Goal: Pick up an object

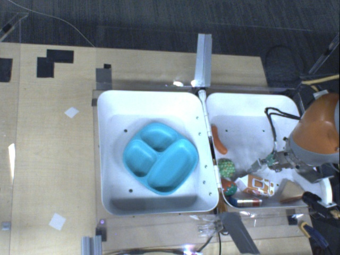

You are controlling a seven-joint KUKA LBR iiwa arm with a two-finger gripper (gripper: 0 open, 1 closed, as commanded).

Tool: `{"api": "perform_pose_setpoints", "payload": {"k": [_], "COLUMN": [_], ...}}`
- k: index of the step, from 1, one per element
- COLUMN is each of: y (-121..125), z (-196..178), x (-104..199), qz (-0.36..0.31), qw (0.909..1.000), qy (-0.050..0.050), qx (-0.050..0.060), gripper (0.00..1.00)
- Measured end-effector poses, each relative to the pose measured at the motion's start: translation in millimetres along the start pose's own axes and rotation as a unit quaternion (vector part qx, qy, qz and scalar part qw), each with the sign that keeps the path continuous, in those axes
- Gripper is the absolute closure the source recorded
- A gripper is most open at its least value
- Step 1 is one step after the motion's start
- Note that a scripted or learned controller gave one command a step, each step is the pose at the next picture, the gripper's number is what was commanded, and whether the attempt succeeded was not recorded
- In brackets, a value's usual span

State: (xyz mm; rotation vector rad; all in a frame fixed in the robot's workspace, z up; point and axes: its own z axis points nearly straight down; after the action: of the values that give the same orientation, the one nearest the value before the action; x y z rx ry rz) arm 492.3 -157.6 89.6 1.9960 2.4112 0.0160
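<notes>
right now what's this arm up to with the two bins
The grey and orange arm reaches into the right bin, its gripper low over a small pile by the front edge: a green ball, an orange-printed packet. The left bin holds a blue divided tray.

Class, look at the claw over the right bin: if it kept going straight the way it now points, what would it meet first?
The claw points left and downward. Most likely it would first meet the small white carton with orange print lying just below it, though depth is hard to judge from above; the green textured ball lies farther along.
</notes>
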Motion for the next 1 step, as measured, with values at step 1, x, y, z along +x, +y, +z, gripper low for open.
{"api": "perform_pose_setpoints", "payload": {"k": [1], "y": [1.6], "z": [-1.8], "x": [-12.7], "qz": [-0.290], "qw": [0.9571], "qy": [-0.006], "qx": [-0.005], "gripper": [0.00]}}
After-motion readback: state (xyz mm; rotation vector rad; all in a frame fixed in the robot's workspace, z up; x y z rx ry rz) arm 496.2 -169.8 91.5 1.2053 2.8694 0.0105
